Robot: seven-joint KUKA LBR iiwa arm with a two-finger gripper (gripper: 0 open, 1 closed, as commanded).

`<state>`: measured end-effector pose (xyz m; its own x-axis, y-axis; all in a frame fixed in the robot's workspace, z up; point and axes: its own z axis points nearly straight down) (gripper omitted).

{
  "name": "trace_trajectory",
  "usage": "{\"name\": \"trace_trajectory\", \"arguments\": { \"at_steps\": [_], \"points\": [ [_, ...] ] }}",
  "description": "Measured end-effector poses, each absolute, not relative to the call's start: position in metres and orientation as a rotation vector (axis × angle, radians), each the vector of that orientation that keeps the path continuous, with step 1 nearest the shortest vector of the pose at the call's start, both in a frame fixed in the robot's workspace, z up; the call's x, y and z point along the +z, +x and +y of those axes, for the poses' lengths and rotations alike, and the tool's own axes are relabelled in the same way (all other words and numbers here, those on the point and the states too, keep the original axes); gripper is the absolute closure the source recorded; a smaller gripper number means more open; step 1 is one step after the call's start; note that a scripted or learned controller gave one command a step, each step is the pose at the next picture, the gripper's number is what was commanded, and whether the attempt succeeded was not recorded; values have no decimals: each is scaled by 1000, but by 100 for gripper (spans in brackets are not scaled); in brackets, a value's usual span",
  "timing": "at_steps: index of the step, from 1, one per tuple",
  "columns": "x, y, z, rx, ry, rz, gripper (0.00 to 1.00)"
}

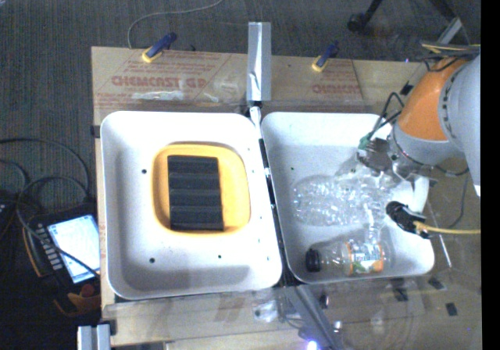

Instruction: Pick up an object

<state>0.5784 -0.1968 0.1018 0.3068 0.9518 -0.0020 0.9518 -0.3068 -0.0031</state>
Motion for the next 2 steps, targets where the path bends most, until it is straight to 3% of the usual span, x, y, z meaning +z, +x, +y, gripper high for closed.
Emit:
{"name": "trace_trajectory", "arguments": {
  "at_steps": [1, 2],
  "points": [
    [205, 568, -216, 3, -2476, -1935, 0],
    [169, 511, -211, 2, -2262, -2177, 0]
  ]
}}
